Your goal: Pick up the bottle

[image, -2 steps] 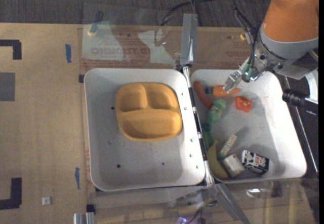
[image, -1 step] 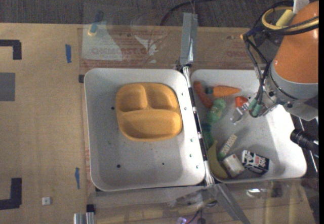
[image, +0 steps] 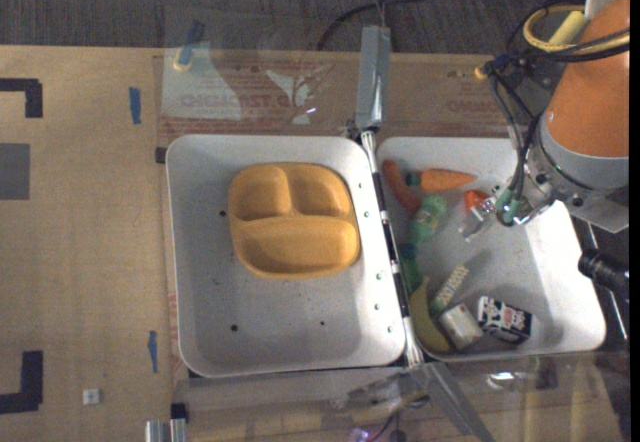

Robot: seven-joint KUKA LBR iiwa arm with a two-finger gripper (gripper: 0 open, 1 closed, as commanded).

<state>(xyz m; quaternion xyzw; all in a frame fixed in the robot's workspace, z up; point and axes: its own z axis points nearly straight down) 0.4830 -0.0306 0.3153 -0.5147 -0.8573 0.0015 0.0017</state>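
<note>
Tool (image: 487, 213), finger state indiscernible, hovers above the right white bin (image: 560, 275). Small clear plastic bottle (image: 474, 221) lies beside the orange carrot (image: 445, 179); descend centred, straddling its narrow width.

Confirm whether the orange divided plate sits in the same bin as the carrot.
No. The orange divided plate lies in the left bin, while the carrot lies in the right bin.
</note>
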